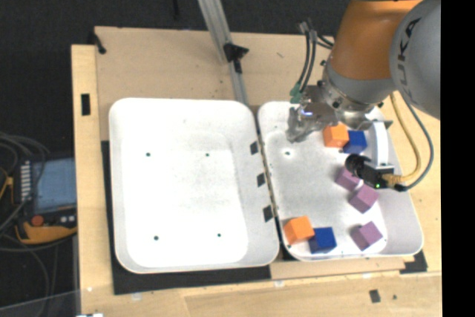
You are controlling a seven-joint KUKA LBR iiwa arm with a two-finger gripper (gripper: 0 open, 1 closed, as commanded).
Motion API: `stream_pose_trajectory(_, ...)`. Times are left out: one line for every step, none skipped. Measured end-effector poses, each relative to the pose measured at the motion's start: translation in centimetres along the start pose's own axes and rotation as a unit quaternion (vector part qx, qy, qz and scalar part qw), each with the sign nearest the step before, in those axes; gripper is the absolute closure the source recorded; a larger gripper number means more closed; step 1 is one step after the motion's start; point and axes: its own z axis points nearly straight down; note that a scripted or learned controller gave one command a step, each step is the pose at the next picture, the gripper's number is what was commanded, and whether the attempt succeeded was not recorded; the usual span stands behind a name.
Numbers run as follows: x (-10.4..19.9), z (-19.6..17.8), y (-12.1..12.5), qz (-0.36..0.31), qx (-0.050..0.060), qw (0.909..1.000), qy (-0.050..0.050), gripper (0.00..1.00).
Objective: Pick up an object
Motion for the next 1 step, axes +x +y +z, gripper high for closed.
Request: stream_pose_trajectory(4.88,1.77,-1.36,0.001,0.0,1.0,0.0,1.0)
